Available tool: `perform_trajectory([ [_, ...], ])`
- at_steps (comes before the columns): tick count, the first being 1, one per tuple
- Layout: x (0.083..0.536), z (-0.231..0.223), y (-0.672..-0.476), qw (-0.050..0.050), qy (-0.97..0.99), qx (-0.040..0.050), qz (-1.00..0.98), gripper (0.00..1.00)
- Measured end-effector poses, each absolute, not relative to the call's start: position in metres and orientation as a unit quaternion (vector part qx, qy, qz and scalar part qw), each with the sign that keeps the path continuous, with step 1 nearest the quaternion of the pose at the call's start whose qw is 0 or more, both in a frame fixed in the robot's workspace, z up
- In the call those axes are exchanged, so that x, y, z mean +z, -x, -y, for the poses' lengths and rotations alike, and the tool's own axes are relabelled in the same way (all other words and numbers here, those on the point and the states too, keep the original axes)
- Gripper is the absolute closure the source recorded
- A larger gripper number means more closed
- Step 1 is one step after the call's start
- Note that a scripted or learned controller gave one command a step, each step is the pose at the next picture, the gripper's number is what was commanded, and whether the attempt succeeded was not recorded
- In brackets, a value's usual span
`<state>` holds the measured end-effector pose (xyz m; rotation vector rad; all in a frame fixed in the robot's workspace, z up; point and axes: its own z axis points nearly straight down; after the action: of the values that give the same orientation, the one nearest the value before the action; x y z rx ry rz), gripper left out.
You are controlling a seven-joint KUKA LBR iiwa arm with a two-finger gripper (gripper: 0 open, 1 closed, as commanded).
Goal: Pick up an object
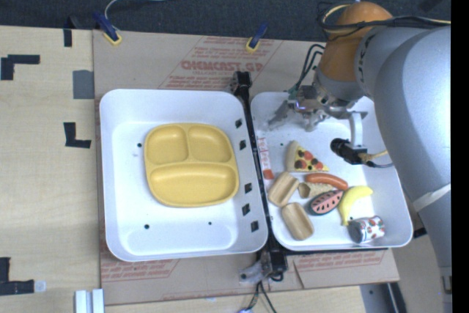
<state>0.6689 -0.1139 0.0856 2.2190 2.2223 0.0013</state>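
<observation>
Two shallow white bins sit side by side on the desk [51, 179]. The left bin [121, 231] holds a yellow divided plate [192, 163] lying flat near its middle. The right bin [392, 231] carries a cluster of toy foods in its lower half: a pizza slice [303, 157], a sausage [327, 180] just below it, a bread roll [283, 189] to the left, a second tan roll [297, 221] nearer the front wall, a watermelon slice [325, 201], a banana [354, 201] and, at the front right corner, a small silver and red can [366, 229]. The sausage, watermelon slice and banana lie close together, touching or nearly so.

The grey arm [410, 106] reaches in from the right, its orange band [348, 48] above the wrist. The gripper [299, 113] hangs over the upper part of the right bin, above the pizza slice and apart from the food cluster. Whether its fingers are open or closed cannot be told from this angle, and nothing is seen between them.
</observation>
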Motion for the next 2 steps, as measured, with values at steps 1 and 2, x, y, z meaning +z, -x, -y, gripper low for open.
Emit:
perform_trajectory([
  [1,0.0854,0.1028,-0.6688,0.001,-0.707,0.0002,-0.708,0.0],
  [2,0.0853,0.0996,-0.6687,0.001,-0.707,-0.0003,-0.707,0.0],
])
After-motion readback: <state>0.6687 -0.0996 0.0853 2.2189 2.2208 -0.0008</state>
